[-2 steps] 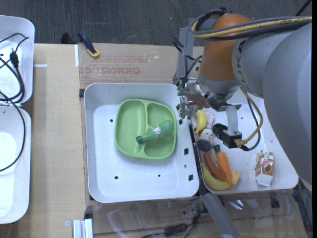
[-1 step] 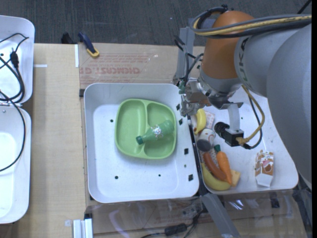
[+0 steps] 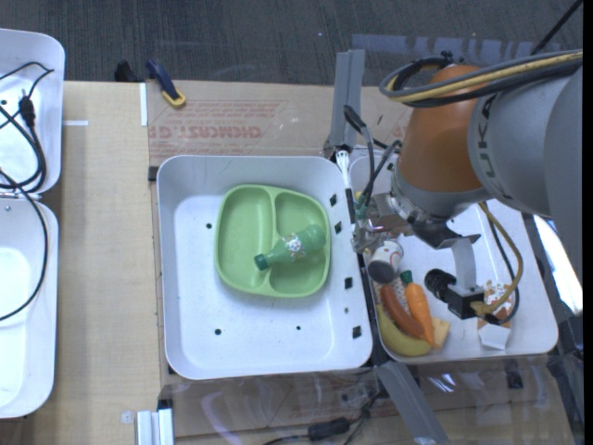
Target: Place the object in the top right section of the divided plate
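Two white bins sit side by side on the table point(image 3: 102, 248), and we're looking down on both of them. Over in the left bin point(image 3: 185, 276) lies the green divided plate point(image 3: 243, 239), and across its right-hand side we see a green bottle point(image 3: 295, 247) on its side, tilted, neck pointing toward the lower left, cap end near the plate's middle ridge. It rests on the plate's right half, spanning toward the upper right section (exactly which compartment carries most of it we can't settle from this angle).

Now the arm point(image 3: 519, 128), grey with its orange band point(image 3: 440, 146), is over the right bin point(image 3: 528, 336), well apart from the plate. The gripper point(image 3: 375, 239) hangs at that bin's upper left corner, just beside the wall between the two bins. How far the jaws stand apart we cannot tell; cables and the wrist hide them, and we see nothing clearly between them.

Below the gripper lies a cluster of things: an orange carrot point(image 3: 419, 311), a yellow banana point(image 3: 406, 341) curving under it, and a small white block point(image 3: 494, 337) near the bin's right side.
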Robot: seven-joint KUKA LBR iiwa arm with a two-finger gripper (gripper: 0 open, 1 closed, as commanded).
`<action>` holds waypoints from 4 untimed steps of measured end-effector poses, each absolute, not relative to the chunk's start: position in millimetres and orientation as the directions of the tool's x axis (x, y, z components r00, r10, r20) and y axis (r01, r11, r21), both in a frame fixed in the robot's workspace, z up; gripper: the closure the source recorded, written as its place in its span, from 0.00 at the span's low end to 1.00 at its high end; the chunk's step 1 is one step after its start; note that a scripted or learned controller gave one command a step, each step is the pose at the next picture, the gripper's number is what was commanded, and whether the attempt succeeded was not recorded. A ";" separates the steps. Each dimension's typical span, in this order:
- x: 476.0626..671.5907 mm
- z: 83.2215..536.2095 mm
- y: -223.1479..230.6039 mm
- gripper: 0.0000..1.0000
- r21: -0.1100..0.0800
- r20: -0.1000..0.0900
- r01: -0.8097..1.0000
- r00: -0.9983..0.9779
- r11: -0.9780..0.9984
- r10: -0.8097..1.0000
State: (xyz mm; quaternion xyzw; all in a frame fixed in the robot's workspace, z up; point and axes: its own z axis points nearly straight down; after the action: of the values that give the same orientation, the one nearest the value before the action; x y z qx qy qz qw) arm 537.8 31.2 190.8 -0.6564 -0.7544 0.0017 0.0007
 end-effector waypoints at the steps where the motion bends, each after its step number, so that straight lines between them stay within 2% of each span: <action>1: 519.6 214.6 -14.2 1.00 -0.002 0.000 0.960 -0.279 0.279 0.960; 2: 515.1 190.5 76.4 1.00 -0.004 -0.001 0.981 -0.196 0.196 0.981; 3: 539.9 300.2 59.0 1.00 -0.001 -0.002 0.957 -0.290 0.290 0.957; 4: 477.5 204.4 18.3 1.00 -0.002 0.001 0.736 -0.677 0.677 0.736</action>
State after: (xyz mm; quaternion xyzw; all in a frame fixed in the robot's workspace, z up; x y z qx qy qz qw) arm 477.5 18.3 204.4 -0.4016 -0.9158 0.0007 0.0007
